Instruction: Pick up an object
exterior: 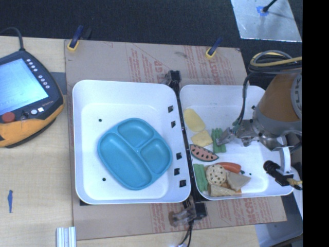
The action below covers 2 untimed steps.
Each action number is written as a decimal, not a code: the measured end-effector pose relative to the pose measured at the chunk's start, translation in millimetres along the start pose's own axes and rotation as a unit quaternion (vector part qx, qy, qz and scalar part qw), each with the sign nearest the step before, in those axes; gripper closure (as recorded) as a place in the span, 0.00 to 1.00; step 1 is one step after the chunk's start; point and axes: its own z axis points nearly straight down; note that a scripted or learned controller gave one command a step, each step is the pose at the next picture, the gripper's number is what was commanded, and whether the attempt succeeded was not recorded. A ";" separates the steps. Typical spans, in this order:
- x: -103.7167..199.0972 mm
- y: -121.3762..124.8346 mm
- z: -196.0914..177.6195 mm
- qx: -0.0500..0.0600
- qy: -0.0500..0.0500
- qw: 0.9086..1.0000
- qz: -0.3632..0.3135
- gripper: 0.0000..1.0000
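The arm [277, 104], grey and orange, rises closest to the lens, above the right bin [205, 94]. Its pincer [224, 136] is down in that bin, clamped on a green piece [220, 140] held between the fingers. Well left of the pincer lies the left bin [87, 99], bearing a blue divided plate [134, 152]. Just left of the pincer lie two yellow pieces [194, 120]; below and left, a watermelon slice [203, 153]; below, a cookie [216, 174] and a carrot [230, 166].
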 end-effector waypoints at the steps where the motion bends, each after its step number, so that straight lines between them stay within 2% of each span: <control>1: 23.7 41.1 0.7 0.001 0.002 1.000 -0.002 0.00; 2: 53.9 64.3 0.6 0.001 0.001 1.000 -0.001 0.00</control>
